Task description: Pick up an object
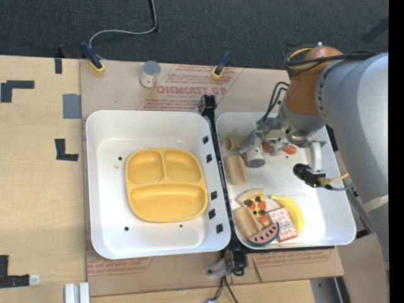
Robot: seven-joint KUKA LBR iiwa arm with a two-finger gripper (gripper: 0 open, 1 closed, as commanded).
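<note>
My gripper (254, 151) hangs low over the upper left part of the right bin (344, 223), beneath the grey wrist and its orange band. Just left of it lie two tan wooden pieces: a short one (232, 142) by the bin's left wall and a longer block (235, 168) below it. A small grey round part sits at the gripper's tip, and I cannot make out whether it is an object or part of the tool. At the bin's front, a round plate (251, 193) carries toy food: a pizza slice (255, 205), a banana (291, 210), a watermelon wedge (264, 234).
The left bin (104, 169) contains a yellow divided plate (166, 185). A black divider with clips (214, 169) runs between the bins. Behind the bins, on the cardboard, stand a small grey cup (149, 74) and two yellow-blue clamps (93, 56).
</note>
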